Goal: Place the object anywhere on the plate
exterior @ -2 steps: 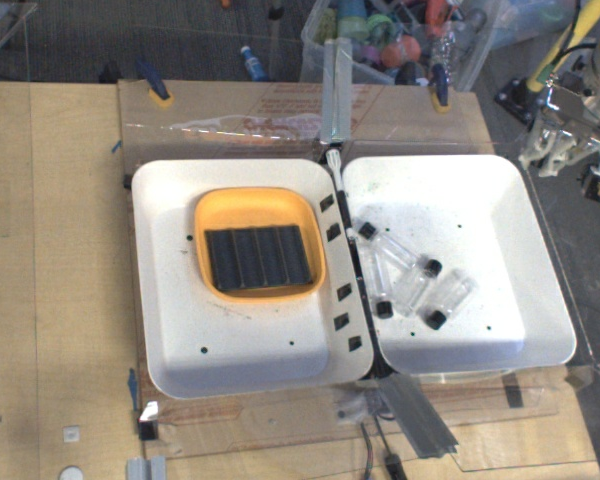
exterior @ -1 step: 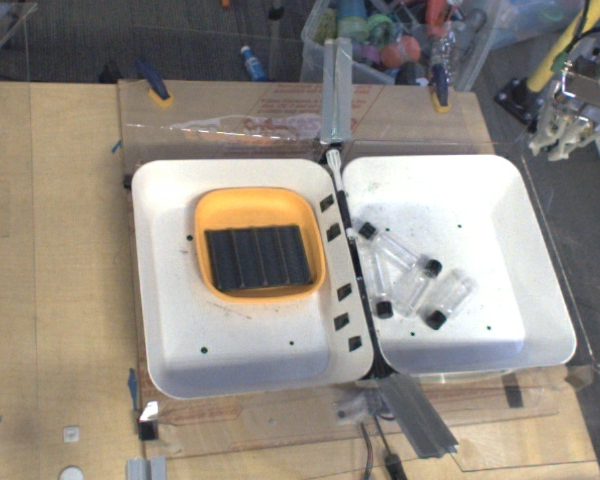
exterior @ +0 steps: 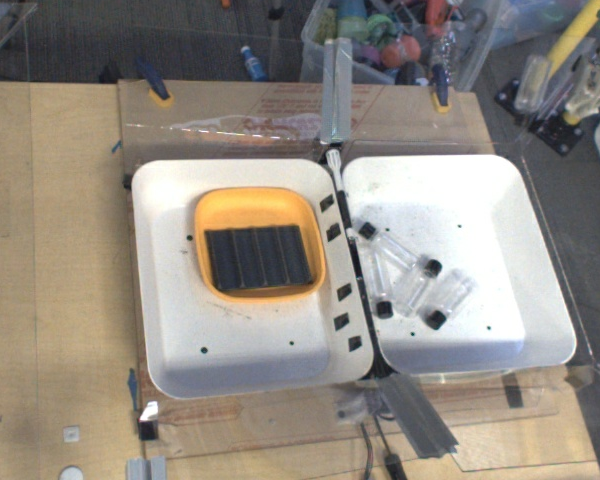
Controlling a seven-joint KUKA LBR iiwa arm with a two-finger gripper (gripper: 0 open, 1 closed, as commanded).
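Observation:
An orange plate (exterior: pixel 212 211) with rounded corners sits in the left bin (exterior: pixel 170 338). A flat black ridged object (exterior: pixel 258 257) lies on it, covering most of the plate's middle. In the right bin (exterior: pixel 500 208) lie three clear plastic vials with black caps (exterior: pixel 415 281), clustered near the bin's left side.
A grey divider strip with black tabs (exterior: pixel 342 268) runs between the two bins. A clear box of colourful toys (exterior: pixel 405 13) stands beyond the bench at the back. Blue clamps (exterior: pixel 158 90) hold the board's far edge.

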